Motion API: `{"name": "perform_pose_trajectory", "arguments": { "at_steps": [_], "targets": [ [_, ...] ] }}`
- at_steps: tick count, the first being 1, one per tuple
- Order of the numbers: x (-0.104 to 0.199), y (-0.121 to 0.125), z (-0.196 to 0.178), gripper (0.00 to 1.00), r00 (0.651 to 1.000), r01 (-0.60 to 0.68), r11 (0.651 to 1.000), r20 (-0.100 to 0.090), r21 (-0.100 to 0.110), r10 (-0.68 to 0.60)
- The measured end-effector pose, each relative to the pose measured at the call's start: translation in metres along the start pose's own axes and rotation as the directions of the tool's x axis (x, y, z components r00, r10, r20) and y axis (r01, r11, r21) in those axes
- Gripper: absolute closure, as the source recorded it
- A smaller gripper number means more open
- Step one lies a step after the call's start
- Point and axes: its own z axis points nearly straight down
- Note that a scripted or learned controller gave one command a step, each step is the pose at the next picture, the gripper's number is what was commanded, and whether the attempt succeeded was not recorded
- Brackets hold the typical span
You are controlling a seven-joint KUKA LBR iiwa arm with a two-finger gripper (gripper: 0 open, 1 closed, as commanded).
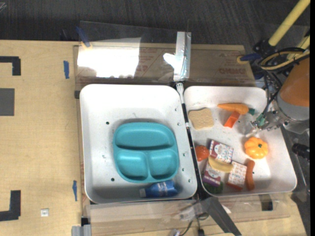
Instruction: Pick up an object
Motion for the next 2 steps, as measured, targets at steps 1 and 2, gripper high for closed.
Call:
{"name": "perform_pose_trajectory", "arguments": {
  "at_steps": [1, 2],
  "targets": [
    [0.023, 0.007, 0.017, 1.00, 0.997, 0.082, 0.997, -0.001, 0.003, -0.082],
    [0.030, 0.097, 0.020, 1.00, 0.974, -0.226, 0.972, -0.016, 0.057, 0.227]
  ]
}}
